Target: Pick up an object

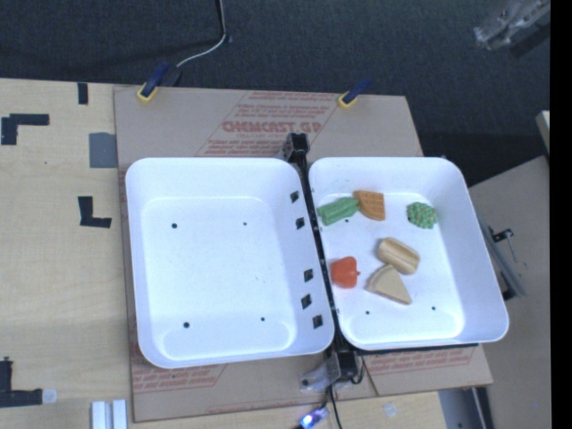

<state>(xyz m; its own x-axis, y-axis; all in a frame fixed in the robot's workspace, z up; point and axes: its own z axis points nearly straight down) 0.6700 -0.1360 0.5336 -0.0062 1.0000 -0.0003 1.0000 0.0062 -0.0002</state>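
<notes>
Still at approach step: blurred grey gripper (511, 18) high at one o'clock, open or closed impossible to tell. Nearest target, bumpy green broccoli-like toy (421, 214), inside right white bin (474, 231). Next: descend over it.

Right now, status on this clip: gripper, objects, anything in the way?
Gripper high at top right, away from the bins, blurred. Six toy food pieces in right bin, none picked. Left bin alongside. Nothing over the pieces.

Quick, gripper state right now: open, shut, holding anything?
Gripper: blurred, up at the far right, well away from the right bin; open or shut cannot be told, and nothing seen in it.
</notes>
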